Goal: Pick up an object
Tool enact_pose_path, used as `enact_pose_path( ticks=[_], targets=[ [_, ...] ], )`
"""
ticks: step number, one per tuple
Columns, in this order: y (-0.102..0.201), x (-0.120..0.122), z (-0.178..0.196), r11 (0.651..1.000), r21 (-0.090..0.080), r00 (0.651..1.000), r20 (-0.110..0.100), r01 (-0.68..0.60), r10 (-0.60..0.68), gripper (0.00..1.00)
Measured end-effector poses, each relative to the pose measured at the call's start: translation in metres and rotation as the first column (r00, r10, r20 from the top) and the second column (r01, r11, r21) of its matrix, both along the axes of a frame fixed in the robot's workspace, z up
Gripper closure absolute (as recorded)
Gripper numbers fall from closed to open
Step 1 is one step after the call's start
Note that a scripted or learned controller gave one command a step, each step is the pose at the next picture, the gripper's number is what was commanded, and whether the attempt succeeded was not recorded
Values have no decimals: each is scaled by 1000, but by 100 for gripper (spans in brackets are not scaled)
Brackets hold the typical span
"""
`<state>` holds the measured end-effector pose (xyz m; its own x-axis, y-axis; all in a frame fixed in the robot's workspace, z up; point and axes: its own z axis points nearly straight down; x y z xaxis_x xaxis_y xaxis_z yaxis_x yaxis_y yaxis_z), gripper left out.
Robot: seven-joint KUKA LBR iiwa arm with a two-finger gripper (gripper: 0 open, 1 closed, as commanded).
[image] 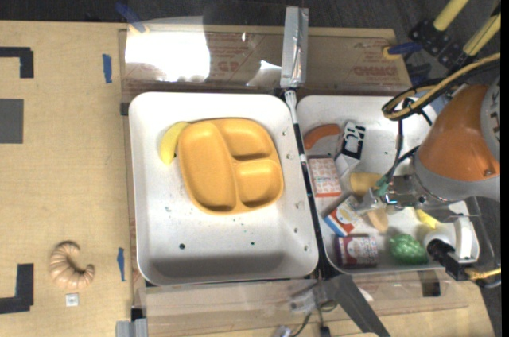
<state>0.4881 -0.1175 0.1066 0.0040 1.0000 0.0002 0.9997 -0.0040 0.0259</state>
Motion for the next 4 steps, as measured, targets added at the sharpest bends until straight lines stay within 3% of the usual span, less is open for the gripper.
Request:
enact_pose_path(
  ticks=[1,2,3,4],
  targets=[
    [65,21,76,957,0,957,-30,288,-288,100],
    [121,83,75,891,-4,890,-32,454,-454,100],
    [117,42,75,835,-6,835,-34,550,-550,100],
    [183,12,130,669,-5,668,-29,743,-743,100]
  ],
)
